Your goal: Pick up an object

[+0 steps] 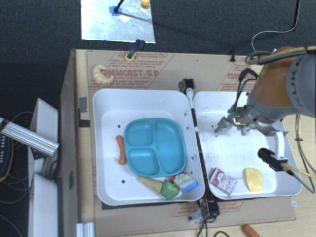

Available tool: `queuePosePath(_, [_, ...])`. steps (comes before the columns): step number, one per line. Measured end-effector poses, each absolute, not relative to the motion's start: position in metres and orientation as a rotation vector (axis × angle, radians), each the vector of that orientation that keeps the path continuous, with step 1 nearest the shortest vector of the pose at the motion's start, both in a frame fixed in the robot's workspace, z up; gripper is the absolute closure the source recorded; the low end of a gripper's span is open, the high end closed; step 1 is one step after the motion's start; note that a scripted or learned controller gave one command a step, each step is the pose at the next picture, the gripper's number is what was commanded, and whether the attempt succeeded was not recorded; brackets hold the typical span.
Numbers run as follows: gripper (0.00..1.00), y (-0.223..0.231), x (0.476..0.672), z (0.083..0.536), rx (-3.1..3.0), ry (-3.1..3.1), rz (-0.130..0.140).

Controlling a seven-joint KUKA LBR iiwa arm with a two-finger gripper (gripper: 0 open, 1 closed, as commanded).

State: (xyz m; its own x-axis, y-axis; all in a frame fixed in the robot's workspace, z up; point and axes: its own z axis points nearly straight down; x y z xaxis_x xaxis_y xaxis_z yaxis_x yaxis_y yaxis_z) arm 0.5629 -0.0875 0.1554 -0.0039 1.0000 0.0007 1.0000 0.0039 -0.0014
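Hovering mid-right of frame, gripper (223,127) sits over bare floor of the right bin (212,98); can't tell its open/shut state. Nearest targets, red-white packet (222,181) & yellow block (254,179), lie lower right, well apart. Risk: descending here grabs nothing, or scrapes bin.

- Cardboard sheet (148,68) under the bins: red print along its far edge, mirrored or upside down; letters roughly "CHEMCAST GP", not certain
- Same red print repeats at the sheet's far right corner; too partial to read
- Small red-and-white packet (222,181) in the right bin (212,102): printing too small to read
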Motion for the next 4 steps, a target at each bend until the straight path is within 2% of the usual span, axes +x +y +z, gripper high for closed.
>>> queuePosePath(1, [0.0,-0.113,0.532,0.084,-2.221,-2.223,-0.001])
queuePosePath(2, [0.0,-0.133,0.642,0.095,-2.22,-2.229,-0.004])
queuePosePath(3, [0.0,-0.106,0.612,0.084,-2.217,-2.226,-0.001])
queuePosePath(4, [1.0,-0.107,0.613,0.095,-2.217,-2.229,-0.003])
